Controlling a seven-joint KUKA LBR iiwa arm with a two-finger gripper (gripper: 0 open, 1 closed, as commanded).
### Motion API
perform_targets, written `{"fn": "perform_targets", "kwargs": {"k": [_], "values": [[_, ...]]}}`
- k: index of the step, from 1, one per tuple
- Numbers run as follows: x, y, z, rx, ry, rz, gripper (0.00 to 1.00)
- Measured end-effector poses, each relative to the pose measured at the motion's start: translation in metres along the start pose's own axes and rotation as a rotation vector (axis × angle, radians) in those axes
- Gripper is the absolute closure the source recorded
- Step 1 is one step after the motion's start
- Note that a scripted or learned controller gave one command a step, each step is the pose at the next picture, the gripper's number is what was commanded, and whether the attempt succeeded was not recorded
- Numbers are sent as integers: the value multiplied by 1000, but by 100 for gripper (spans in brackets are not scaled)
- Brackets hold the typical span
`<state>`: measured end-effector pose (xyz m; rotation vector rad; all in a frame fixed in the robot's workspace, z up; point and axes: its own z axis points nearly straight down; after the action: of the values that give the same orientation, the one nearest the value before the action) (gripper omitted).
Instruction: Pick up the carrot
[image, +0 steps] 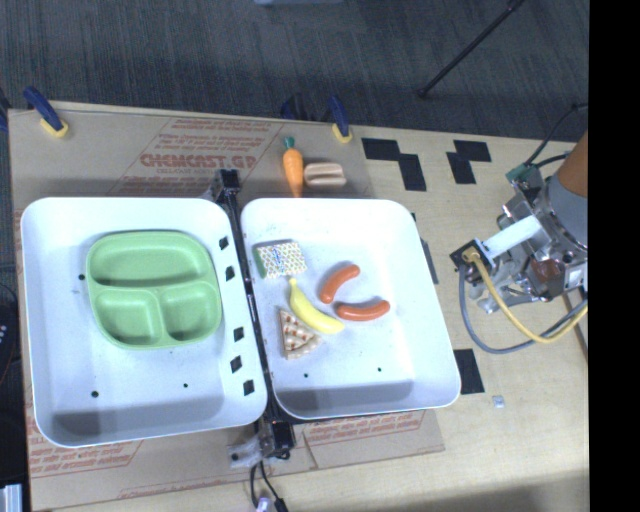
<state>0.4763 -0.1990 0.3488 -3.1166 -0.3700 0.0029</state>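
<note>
The carrot (292, 170), orange with a green top, lies on the cardboard just behind the right bin (425, 300), outside both bins. It stands lengthwise, green end pointing away from the bin. My gripper (527, 275) is far off to the right, over the bare bench beside the right bin, well apart from the carrot. Nothing shows in its grasp.
A small hot dog bun (324, 176) lies right beside the carrot. In the right bin are a checkered packet (279, 258), a banana (312, 310), two sausages (339, 282) (362, 310) and a pizza slice (297, 333). The left bin (50, 380) holds a green divided plate (153, 287).
</note>
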Motion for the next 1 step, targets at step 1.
{"fn": "perform_targets", "kwargs": {"k": [1], "values": [[15,-63,123,3,-3,28,100]]}}
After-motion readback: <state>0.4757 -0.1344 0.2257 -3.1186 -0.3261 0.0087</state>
